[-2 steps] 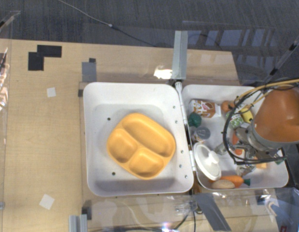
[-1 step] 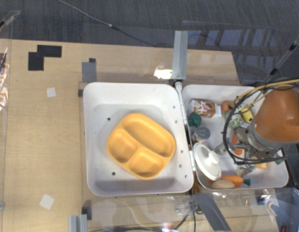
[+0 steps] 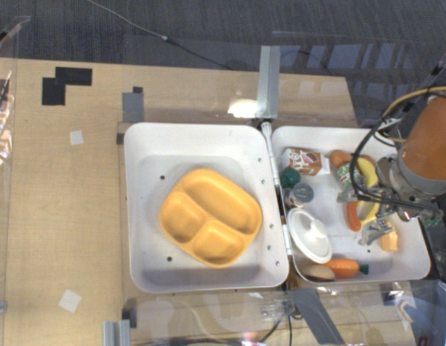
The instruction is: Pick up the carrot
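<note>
The carrot [image 3: 343, 267] lies flat by the right bin's [image 3: 424, 269] near wall, just left of and nearer the camera than the hand [image 3: 375, 231] — whether that is spread I cannot tell. It looks light, stiff and smooth; pinch mid-body. A white bowl [image 3: 310, 235] crowds one side — little room.

My arm [image 3: 431, 150]: cut off by the right edge.
My fingers [image 3: 375, 231]: too small and cluttered to tell their spread.
Banana [image 3: 366, 170]: partly hidden behind my cables.
Can label [image 3: 306, 161]: too blurred to read.
</note>
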Tool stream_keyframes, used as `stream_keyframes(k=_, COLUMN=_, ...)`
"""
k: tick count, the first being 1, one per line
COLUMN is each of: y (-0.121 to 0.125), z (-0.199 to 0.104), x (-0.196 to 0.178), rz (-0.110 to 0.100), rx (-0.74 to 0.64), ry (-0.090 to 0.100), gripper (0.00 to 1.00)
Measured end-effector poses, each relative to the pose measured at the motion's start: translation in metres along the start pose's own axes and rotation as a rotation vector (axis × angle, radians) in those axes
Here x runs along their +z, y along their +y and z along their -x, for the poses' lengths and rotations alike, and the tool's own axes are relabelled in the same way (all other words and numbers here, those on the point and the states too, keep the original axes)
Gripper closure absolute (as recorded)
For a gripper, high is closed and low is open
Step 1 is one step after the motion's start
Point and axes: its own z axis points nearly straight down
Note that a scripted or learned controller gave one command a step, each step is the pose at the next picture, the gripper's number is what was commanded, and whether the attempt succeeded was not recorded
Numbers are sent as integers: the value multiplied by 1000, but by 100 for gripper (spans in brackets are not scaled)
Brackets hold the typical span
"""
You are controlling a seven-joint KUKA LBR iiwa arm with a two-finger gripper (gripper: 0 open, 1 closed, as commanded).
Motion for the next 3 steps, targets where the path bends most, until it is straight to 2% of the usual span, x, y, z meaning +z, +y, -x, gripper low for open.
stream_keyframes(k=1, y=8, z=-14, x=60, rz=0, rx=7, ry=-1, gripper=0)
stream_keyframes(k=2, y=-42, z=14, x=5, rz=-2, rx=102, ry=-1, gripper=0)
stream_keyframes(k=3, y=-47, z=-34, x=75, rz=-2, rx=18, ry=-3, gripper=0)
